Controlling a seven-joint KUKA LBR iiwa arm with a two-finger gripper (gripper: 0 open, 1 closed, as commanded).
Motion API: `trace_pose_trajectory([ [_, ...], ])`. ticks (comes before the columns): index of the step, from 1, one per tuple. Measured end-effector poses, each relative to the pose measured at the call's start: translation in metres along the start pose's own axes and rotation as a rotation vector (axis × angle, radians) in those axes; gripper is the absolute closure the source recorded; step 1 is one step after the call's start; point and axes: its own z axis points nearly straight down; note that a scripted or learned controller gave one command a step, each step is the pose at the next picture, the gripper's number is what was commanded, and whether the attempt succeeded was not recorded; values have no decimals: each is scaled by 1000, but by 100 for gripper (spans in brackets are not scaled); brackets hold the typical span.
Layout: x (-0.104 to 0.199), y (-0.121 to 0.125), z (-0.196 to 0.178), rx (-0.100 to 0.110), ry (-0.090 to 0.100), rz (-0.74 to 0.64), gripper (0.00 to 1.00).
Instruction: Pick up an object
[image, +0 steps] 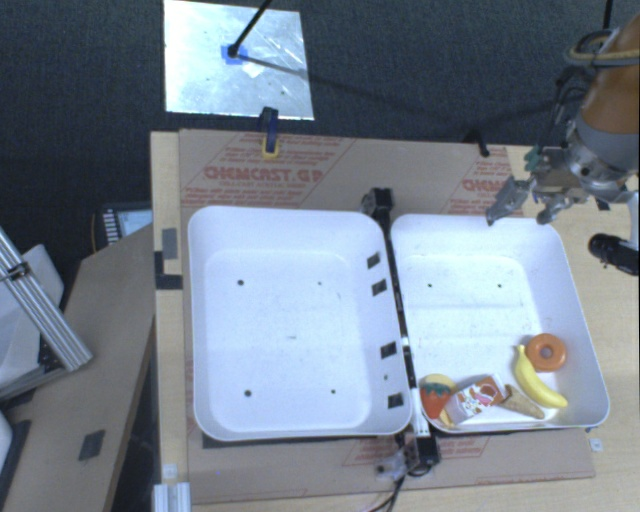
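My gripper (527, 208) hangs above the far right rim of the right bin (470, 232), its two fingers spread open with nothing between them. The objects lie far from it, in that bin's near right corner: a yellow banana (537, 381), an orange ring-shaped toy (546, 351), a red-and-white packet (473, 398), a small orange-red fruit (434, 392) and a brown wedge (521, 405).
The left bin (205, 330) sits beside the right one, joined by a black hinge strip (392, 300). Both rest on a cardboard sheet (330, 170). A shiny metal plate (238, 60) lies at the back, and a wooden side table (80, 380) stands at left.
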Motion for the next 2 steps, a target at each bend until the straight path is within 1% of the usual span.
trace_pose_trajectory([
  [1, 103, -17, -166, -20, 1, -11, 0],
  [2, 138, -51, -270, -14, 2, -7, 0],
])
